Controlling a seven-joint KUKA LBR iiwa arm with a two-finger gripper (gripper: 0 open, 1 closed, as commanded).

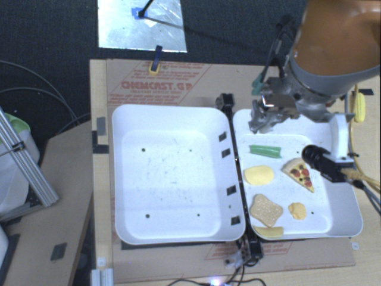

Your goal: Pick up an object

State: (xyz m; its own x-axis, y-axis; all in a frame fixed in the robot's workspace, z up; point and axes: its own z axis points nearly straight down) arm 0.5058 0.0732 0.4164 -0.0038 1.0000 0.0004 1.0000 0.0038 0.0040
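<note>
Several light toy foods lie in my right bin (342, 219); I would take the stiff green bean (265, 151) across its middle, though the gripper (262, 123) hovers, state unclear.

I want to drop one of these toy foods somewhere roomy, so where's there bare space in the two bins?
The left bin offers bare floor from wall to wall. The right bin is crowded: green stick, pizza slice, yellow piece, cracker. The hand hangs over its far left corner. A small patch lies at its near right corner.
</note>
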